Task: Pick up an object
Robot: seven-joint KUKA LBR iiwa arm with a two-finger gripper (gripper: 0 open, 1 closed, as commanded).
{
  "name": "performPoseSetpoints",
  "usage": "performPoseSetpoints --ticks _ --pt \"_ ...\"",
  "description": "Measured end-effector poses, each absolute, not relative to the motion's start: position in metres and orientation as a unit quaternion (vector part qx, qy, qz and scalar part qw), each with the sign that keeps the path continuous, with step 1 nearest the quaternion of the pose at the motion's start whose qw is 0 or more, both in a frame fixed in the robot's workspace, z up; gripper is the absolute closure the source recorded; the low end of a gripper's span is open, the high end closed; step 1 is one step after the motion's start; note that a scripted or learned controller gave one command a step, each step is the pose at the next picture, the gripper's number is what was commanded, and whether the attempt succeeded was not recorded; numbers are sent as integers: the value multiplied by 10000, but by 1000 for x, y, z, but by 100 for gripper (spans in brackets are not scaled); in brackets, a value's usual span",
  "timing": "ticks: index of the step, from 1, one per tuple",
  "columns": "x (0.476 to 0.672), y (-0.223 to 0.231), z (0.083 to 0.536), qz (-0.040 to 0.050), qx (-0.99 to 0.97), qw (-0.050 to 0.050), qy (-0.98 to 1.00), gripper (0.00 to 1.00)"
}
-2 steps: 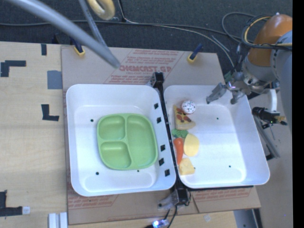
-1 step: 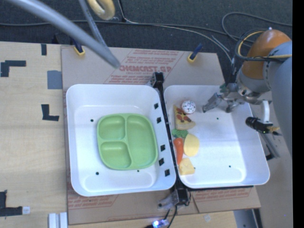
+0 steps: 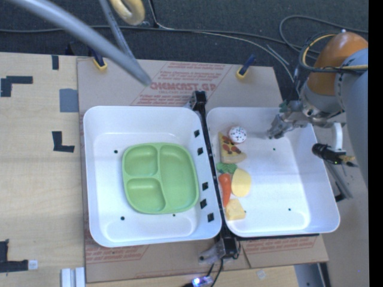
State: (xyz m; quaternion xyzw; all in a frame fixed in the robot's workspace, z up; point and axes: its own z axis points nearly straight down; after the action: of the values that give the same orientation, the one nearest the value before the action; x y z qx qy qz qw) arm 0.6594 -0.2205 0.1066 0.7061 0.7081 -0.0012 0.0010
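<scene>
Several toy foods lie along the left wall of the right bin (image 3: 311, 220): a white ball with red dots (image 3: 238, 135), a pizza slice (image 3: 229, 149), a yellow lemon (image 3: 241, 183), an orange carrot (image 3: 225, 188) and a yellow cheese wedge (image 3: 235, 210). My gripper (image 3: 277, 128) hangs over the far right part of that bin, well right of the toys and apart from them. Nothing shows between its fingers.
The left bin (image 3: 102, 220) holds a green divided plate (image 3: 160, 178). A black divider (image 3: 206, 160) with clips joins the two bins. Cables run across the dark floor behind the bench. The arm's orange band (image 3: 335, 58) stands at the right.
</scene>
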Motion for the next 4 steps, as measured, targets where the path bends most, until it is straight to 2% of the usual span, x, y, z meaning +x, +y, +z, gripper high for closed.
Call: performPoseSetpoints --ticks 1,2,3,4 --pt "666 -213 167 14 7064 24 7078 100" --pt "660 -205 217 11 7065 18 7077 100" --pt "667 -212 277 13 7063 29 7079 100" --pt "649 -160 259 -9 7058 -14 7084 100"
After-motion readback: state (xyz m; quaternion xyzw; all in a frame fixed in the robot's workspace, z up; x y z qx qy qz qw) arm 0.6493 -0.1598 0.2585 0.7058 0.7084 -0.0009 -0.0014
